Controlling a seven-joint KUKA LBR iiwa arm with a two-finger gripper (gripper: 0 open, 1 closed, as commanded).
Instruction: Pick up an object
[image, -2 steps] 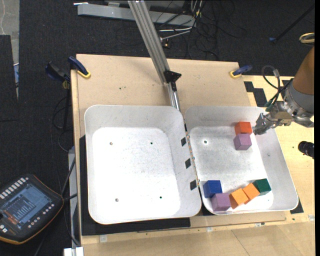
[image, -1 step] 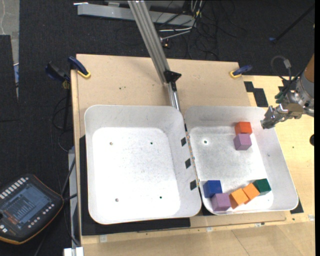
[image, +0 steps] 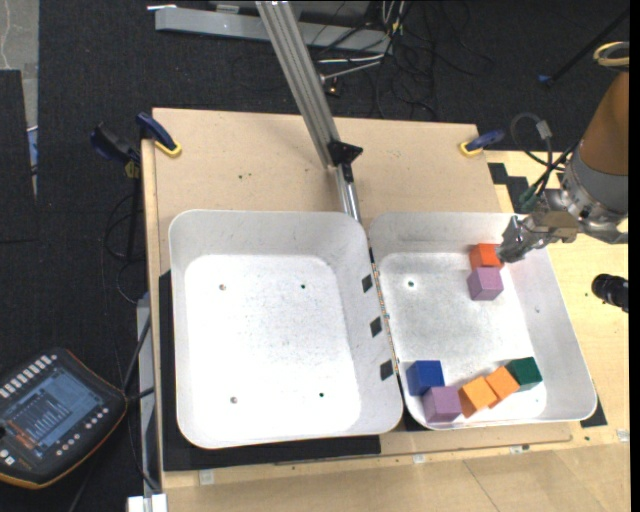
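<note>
Pincer, finger state indeterminate, sits at 3 o'clock of the small orange cube in the right white bin, presumably positioned to grasp it.

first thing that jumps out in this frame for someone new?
Probably the bright blocks in the right bin: a blue block, purple block, orange block and green block clustered along its near edge. Farther back, the gripper sits right beside a second orange block, with another purple one just in front.
</note>
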